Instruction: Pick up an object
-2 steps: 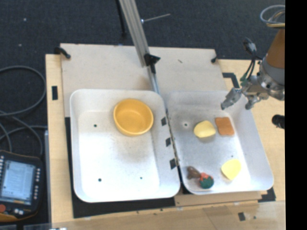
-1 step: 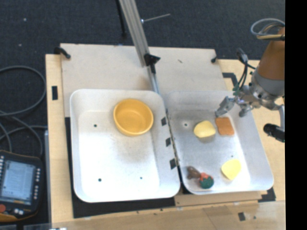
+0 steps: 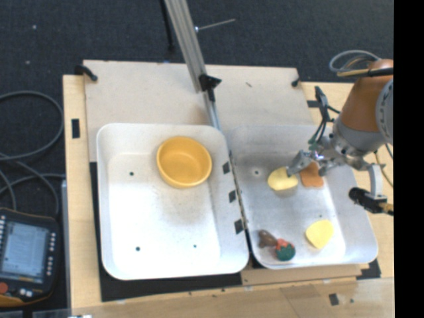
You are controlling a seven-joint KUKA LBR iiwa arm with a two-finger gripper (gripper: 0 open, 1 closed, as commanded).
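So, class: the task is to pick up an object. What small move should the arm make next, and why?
Probably lower straight down. The gripper hovers in the right bin between a pale yellow piece and an orange piece, with nothing visibly held.

The grey metal robot arm (image 3: 363,132) carries a wide orange band above its wrist — thin dark cables run along it, one pale cable loops on top, and the metal pincer (image 3: 310,163) is small.
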